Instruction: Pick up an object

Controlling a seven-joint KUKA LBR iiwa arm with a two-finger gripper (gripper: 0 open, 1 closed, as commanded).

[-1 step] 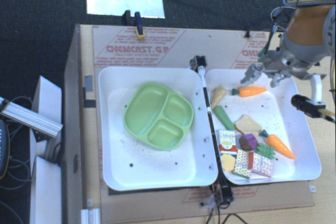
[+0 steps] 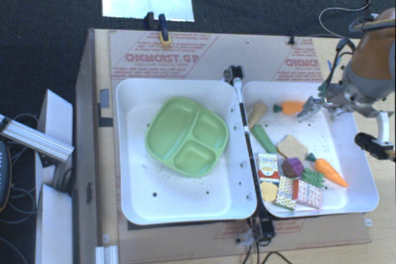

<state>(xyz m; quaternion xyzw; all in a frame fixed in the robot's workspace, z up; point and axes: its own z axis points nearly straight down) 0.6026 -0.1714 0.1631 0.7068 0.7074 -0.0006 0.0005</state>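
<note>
Carrot (image 2: pixel 292 108) just left of gripper (image 2: pixel 317 106), right bin (image 2: pixel 359 164).

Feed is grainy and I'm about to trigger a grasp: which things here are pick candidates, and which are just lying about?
For the job:
- gripper over the right bin
- upper toy carrot
- lower toy carrot
- green toy vegetable
- toy bread slice
- purple toy
- small printed boxes

Lying about:
- green divided plate in the left bin
- clamp at the bench's back edge
</note>
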